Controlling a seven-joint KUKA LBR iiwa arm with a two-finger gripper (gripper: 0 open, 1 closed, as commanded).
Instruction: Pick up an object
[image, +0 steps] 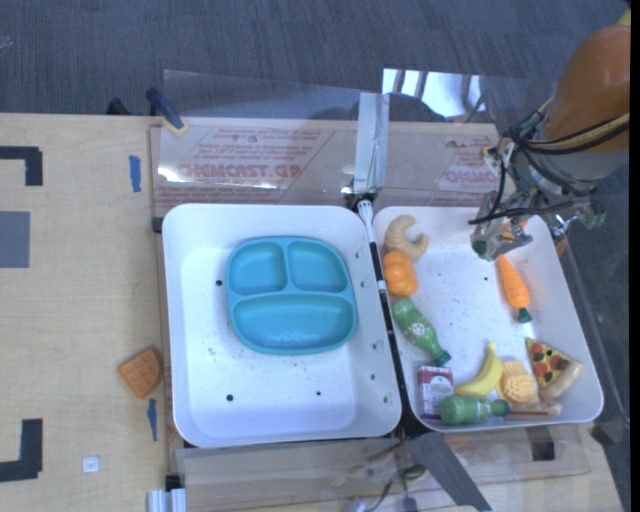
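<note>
We cannot tell how our hand (497, 240) is set above the right bin (580, 330). The carrot (514, 284) lies just beside it; we might nudge it away.

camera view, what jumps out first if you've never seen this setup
The blue divided plate stands out, alone in the middle of the left bin. The right bin holds a scatter of toy food: a carrot near its right wall, a banana and a pizza slice toward the front. The gripper hangs over that bin's back right part, beside the carrot's top.
</note>
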